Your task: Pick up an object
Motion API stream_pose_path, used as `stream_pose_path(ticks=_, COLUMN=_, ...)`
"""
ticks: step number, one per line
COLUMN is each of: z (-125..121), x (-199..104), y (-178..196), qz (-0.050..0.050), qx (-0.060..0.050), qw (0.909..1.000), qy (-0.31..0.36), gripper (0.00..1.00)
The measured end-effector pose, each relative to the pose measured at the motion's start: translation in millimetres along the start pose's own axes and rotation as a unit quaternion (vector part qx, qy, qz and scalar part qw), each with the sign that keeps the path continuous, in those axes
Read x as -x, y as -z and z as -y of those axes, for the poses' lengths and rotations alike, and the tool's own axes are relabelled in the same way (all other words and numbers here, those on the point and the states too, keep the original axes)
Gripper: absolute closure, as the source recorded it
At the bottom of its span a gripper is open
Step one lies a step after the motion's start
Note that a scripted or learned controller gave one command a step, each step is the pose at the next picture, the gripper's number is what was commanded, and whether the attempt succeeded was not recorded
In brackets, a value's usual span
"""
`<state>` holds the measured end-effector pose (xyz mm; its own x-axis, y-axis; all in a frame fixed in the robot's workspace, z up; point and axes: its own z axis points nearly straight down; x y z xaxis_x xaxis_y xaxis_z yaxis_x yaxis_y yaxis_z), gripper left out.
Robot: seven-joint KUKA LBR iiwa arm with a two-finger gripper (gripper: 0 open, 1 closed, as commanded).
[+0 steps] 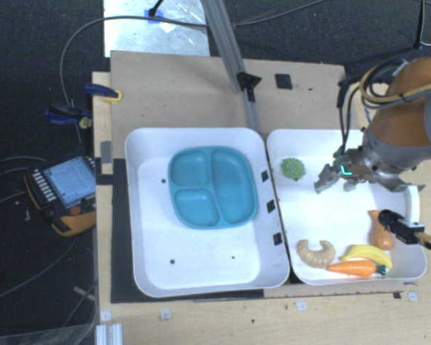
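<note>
The right bin (302, 214) has bare floor across its middle. Broccoli (293, 168) sits at its upper left; a croissant (315, 253), carrot (353, 268) and banana (370, 254) crowd its lower edge. A blue plate (212, 187) takes up the left bin's (151, 264) center.

dark carpet (29, 49) around brown bench (179, 92)

A blue divided plate (212, 187) is seen in the left bin (151, 264), while the gripper (330, 178) is poised beside broccoli (293, 168) at right.
</note>
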<state>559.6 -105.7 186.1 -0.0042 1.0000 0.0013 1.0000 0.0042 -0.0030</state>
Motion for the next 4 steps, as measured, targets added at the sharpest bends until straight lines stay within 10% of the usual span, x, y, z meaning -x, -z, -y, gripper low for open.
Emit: stream_pose_path(ticks=4, z=-2, x=-3, y=-99, qz=0.001, qx=0.003, qw=1.0000, qy=-0.002, gripper=0.00)
